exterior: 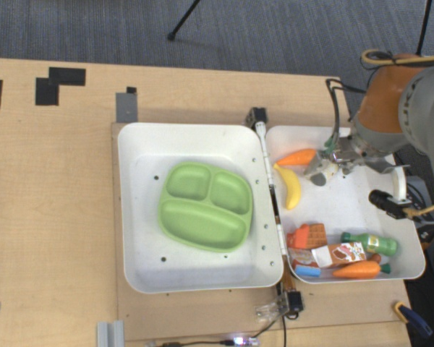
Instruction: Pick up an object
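In the right bin point(362, 201) an orange carrot point(296, 157) lies at the back left, with a yellow banana point(292, 188) just in front of it. My gripper point(320, 170) hangs low over the bin, right beside the carrot's right end and above the banana's far tip. The view does not show anything held in it. The grey arm with its orange band point(380, 107) reaches in from the right.
The right bin's front edge holds a cluster: a brown waffle piece point(309, 235), a red-labelled bottle point(343, 252), a green bottle point(372, 244), a second carrot point(356, 270) and a small blue piece point(307, 271). The left bin point(137, 194) holds a green divided plate point(205, 206).
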Available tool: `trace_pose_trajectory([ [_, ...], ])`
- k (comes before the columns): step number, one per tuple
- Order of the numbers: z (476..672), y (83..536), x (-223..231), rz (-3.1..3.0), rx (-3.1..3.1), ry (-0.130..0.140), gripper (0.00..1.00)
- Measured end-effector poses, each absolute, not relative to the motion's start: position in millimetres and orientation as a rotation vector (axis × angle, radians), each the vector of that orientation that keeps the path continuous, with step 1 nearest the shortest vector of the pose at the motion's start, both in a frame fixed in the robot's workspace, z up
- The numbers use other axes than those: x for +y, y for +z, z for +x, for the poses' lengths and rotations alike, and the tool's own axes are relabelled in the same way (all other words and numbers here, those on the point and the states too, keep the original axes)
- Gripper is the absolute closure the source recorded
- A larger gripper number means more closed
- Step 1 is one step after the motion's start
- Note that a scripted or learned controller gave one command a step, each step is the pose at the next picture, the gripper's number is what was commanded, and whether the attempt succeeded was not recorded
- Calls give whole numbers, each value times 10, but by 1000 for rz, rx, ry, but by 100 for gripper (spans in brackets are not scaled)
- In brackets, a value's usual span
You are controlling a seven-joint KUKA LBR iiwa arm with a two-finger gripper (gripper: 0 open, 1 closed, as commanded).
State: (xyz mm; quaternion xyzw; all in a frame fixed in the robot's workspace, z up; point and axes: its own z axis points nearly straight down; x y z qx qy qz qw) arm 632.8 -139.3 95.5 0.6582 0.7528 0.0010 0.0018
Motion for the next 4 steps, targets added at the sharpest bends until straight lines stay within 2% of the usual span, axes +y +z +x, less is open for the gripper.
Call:
trace_pose_trajectory([
  [1, 6434, 854, -1828, 1270, 2867, 2, 0],
  [2, 6426, 854, -1212, 1146, 2921, 3, 0],
  [3, 6216, 861, -965, 1048, 2956, 3, 0],
  [4, 5621, 871, -916, 1113, 2931, 4, 0],
])
